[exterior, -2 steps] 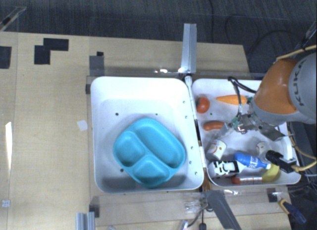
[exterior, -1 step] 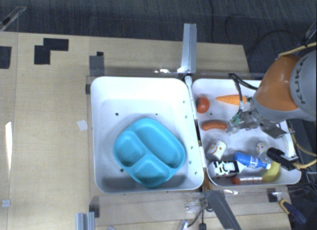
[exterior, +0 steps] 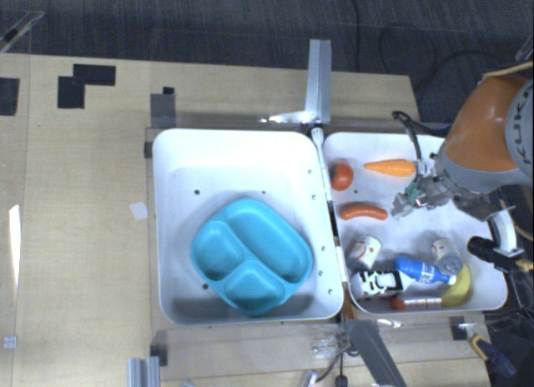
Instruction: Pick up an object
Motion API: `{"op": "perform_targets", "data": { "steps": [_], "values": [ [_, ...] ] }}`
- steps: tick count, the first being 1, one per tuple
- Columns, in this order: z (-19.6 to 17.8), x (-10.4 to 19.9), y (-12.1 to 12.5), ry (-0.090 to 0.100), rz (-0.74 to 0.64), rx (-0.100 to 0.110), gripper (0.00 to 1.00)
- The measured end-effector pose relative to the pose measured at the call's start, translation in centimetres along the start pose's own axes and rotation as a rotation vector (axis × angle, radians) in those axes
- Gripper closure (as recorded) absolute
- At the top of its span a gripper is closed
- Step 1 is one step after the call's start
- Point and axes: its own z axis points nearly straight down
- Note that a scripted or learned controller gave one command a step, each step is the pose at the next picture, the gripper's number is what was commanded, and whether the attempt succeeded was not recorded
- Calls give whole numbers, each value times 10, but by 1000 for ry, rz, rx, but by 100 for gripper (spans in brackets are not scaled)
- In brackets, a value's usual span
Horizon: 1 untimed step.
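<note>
The arm [exterior: 492, 139] is reaching in from the right edge of the frame, its orange band showing large at the upper right, and its wrist is hanging over the right bin [exterior: 492, 298]. The gripper [exterior: 415, 198] is sitting low over the upper middle of that bin, pointing toward frame left; nothing is showing between its tips, and whether it is spread or pressed together cannot be told from this angle.

Right bin, going top to bottom:
- a carrot [exterior: 390, 168] is lying across the top, just above and left of the gripper
- a tomato [exterior: 341, 176] is sitting in the upper left corner, near the divider
- a sausage [exterior: 362, 211] is lying just left of the gripper, slightly below it
- a small white cup [exterior: 365, 250] is tipping over lower left
- a blue bottle [exterior: 421, 271] is lying on its side along the bottom
- a black and white toy [exterior: 377, 282] is lying just left of the bottle
- a banana [exterior: 458, 287] is curling at the lower right
- a red marker [exterior: 417, 301] is lying against the bottom wall
- a small can [exterior: 445, 252] is sitting above the banana

Left bin [exterior: 179, 160]: a blue divided plate [exterior: 251, 254] is resting in the lower centre, tilted slightly, clear of the walls
</note>
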Motion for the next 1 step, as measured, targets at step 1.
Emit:
{"op": "perform_targets", "data": {
  "steps": [1],
  "values": [
    [-12, 0, 3, -3, -2, -7, 100]
  ]
}}
